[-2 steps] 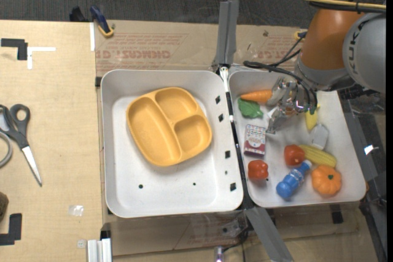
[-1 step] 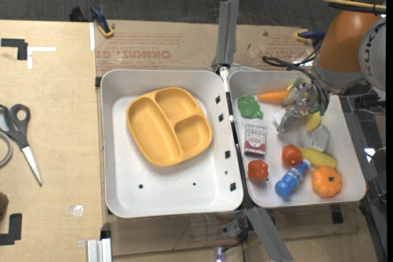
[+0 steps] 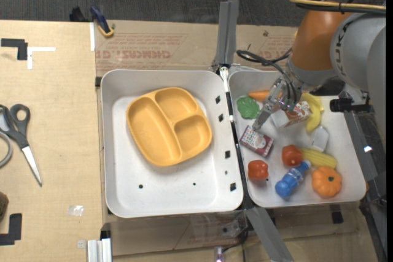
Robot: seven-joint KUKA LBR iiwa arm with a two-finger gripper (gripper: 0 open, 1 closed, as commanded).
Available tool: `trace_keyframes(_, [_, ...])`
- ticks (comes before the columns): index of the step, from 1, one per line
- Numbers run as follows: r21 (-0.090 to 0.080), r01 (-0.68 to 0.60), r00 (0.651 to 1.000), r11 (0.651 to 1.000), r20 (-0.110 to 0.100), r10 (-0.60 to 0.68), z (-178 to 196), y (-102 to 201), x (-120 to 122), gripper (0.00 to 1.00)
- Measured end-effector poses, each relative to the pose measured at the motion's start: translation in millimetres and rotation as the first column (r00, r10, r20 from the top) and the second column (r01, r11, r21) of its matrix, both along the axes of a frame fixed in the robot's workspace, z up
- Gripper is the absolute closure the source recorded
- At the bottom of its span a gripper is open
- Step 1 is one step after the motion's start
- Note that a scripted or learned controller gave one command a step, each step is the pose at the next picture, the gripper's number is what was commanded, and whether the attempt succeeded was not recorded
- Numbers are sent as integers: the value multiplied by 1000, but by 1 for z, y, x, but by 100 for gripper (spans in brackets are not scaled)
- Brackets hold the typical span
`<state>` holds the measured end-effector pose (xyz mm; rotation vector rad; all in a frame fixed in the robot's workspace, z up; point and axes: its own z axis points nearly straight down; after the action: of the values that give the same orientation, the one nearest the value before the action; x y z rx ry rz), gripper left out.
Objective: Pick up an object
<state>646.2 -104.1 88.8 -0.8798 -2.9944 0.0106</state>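
Observation:
My gripper [image 3: 264,117] hangs over the left part of the right bin [image 3: 353,193], pointing down and to the left. Its tip sits just above a red and white packet [image 3: 256,140], and beside a green leafy toy [image 3: 248,107]. Close by are an orange carrot [image 3: 260,95], a yellow banana [image 3: 314,111] and a small printed snack pack [image 3: 299,112]. Toward the front lie a red tomato [image 3: 291,154], a red pepper [image 3: 258,170], a blue bottle [image 3: 291,180], a corn cob [image 3: 319,158] and an orange pumpkin [image 3: 326,181]. I see nothing held.
The left bin [image 3: 123,193] holds a yellow divided plate [image 3: 169,126]. A grey divider bar [image 3: 226,40] runs between the bins at the back. Scissors [image 3: 21,138] lie on the wooden bench at far left. The arm's orange band [image 3: 316,40] looms over the right bin's back edge.

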Motion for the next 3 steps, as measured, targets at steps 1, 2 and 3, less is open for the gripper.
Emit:
trace_keyframes(1, [-1,37,999,999,23,-37,3,-48,-24,0])
trace_keyframes(2, [-5,115,993,993,-1,-115,0,-6,-11,0])
trace_keyframes(3, [-1,60,998,998,19,-60,3,-43,-19,0])
